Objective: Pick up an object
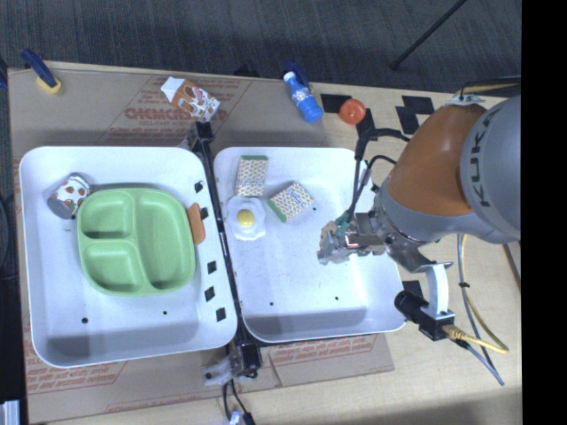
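My gripper (335, 244) hangs low over the right bin (292, 312), close to that bin's right wall, and I cannot tell how it is set because it looks small and blurry from up here. My big grey and orange arm (443, 180) comes in from the right and covers the bin's right edge behind my gripper. To the left of my gripper there is a wide patch of bare white floor, and more bare floor runs toward the bin's near wall, so there is open room on those two sides. Farther left sits a fried egg toy (247, 219), near the wall between the two bins. A green patterned block (291, 202) lies up and to the left of my gripper, tilted, just beside the egg. Another patterned block (252, 176) lies past it, near the far wall. They are all apart from my gripper. Well off to the left, the left bin (53, 326) holds a green divided plate (137, 240), with a small orange piece (195, 222) at its right side and a small round patterned thing (70, 194) at its far left corner. Beyond the bins, a blue bottle (303, 97) and an orange ball (353, 110) lie on the bench.
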Tool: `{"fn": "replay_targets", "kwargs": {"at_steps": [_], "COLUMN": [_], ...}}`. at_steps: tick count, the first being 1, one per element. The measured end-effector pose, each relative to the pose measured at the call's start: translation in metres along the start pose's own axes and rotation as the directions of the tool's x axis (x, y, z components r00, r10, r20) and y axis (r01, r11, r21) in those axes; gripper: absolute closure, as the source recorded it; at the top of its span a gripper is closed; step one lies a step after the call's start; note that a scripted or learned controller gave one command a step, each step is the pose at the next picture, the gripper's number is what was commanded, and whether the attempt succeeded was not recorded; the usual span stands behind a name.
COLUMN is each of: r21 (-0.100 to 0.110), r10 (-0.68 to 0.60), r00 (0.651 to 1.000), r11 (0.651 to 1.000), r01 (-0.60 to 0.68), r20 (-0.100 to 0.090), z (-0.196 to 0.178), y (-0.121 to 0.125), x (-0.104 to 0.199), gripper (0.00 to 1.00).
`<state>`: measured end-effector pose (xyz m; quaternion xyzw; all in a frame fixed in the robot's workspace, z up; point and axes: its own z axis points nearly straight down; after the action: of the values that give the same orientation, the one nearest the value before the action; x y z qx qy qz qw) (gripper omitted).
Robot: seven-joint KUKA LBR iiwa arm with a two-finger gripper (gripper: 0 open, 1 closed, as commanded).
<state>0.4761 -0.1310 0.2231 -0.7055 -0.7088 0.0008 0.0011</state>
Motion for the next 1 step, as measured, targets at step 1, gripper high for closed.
{"fn": "replay_targets", "kwargs": {"at_steps": [1], "r21": [-0.004], "r10": [-0.001], "r00": [1.000], "r11": [1.000], "r01": [0.001], "r20": [0.000], "z": [-0.0253], "y": [0.0014], "x": [0.0354], "gripper": [1.00]}}
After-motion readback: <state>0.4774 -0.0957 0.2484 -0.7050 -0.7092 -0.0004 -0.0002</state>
